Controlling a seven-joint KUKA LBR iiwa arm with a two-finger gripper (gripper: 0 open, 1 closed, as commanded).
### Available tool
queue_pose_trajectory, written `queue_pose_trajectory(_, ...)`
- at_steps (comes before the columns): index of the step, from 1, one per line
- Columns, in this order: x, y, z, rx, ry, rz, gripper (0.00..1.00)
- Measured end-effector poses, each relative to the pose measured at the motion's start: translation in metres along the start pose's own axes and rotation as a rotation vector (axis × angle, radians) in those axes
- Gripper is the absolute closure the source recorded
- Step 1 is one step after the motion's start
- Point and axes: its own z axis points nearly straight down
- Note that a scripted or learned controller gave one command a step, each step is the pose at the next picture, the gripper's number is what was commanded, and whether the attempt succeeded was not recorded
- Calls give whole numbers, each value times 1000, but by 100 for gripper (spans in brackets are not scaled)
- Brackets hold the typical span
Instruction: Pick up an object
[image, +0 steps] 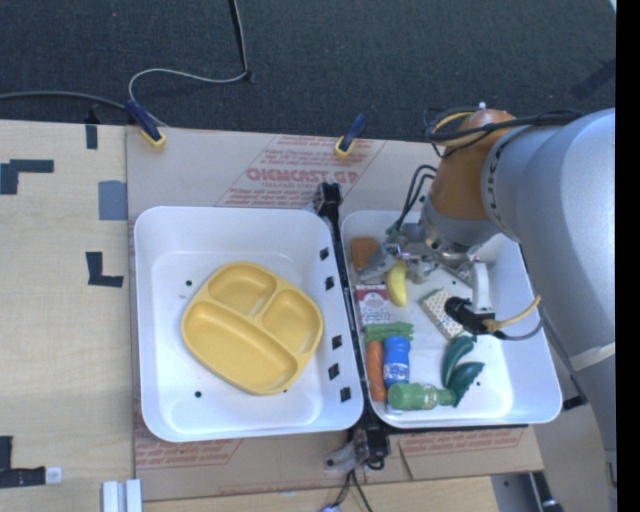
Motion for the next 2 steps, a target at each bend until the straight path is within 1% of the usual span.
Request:
queue_pose_trajectory(1,0,0,-10,0,-1,-1,100)
queue_pose_trajectory(2,51,-71,-138,-2,1,-2,100)
